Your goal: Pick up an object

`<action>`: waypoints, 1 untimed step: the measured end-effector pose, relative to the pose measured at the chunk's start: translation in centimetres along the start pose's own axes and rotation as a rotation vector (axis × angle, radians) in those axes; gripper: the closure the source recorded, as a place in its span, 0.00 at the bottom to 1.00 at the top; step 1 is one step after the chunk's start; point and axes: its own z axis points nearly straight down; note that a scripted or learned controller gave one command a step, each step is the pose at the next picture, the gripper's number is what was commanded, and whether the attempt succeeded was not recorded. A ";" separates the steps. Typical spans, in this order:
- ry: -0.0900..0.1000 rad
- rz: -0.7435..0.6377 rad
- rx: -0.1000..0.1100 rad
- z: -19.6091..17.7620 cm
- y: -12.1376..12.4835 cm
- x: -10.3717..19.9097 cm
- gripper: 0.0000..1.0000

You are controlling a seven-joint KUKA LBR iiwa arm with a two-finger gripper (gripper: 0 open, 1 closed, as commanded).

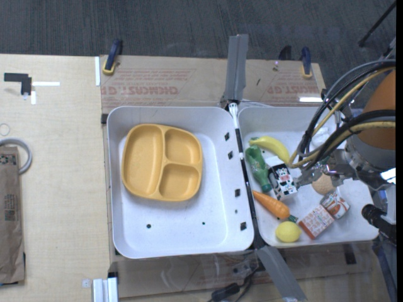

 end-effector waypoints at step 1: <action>0.000 -0.351 -0.002 11.5 0.0 1.5 0.00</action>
